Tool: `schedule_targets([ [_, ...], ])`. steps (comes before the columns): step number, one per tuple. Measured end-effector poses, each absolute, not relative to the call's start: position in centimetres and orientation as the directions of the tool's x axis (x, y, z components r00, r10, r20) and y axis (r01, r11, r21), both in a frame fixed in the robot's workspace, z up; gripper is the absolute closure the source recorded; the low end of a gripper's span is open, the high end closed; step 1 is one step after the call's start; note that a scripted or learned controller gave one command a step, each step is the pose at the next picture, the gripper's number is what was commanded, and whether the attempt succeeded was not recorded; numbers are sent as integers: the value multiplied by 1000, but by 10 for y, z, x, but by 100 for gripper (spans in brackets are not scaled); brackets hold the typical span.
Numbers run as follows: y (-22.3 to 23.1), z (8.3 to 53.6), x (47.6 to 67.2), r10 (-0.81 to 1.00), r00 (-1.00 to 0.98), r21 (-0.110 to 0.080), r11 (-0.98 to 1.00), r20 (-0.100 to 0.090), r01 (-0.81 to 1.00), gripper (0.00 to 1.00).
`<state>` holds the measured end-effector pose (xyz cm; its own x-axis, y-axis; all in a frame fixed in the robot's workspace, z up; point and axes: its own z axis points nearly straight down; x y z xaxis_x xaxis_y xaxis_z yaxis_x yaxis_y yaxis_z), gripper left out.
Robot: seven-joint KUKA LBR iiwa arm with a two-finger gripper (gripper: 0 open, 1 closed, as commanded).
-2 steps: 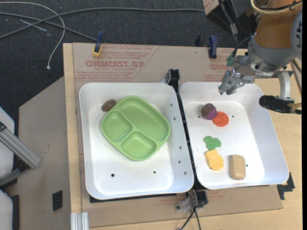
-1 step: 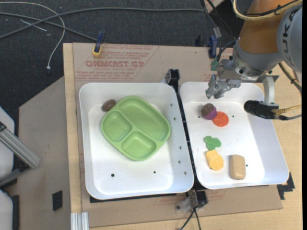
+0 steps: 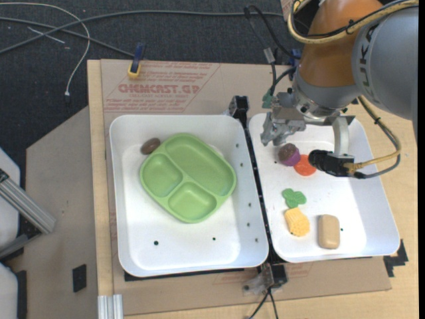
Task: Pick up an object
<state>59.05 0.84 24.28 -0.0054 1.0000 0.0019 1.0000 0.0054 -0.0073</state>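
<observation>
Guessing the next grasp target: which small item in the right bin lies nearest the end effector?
The dark purple round item, right beside the end effector; the orange piece, green piece, yellow piece and tan block all lie farther off.

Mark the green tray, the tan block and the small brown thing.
green tray [image 3: 188, 177], camera view, its middle.
tan block [image 3: 328, 231], camera view, its top face.
small brown thing [image 3: 151, 145], camera view, its centre.

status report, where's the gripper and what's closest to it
Gripper over right bin, far left corner. Purple ball just beside it, orange piece against the ball. Nothing on top of either.
</observation>
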Motion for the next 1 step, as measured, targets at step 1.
schedule_targets([
  [1, 65, 242, 564, 1000, -7, -8, 7, 2, 1000, 100],
])
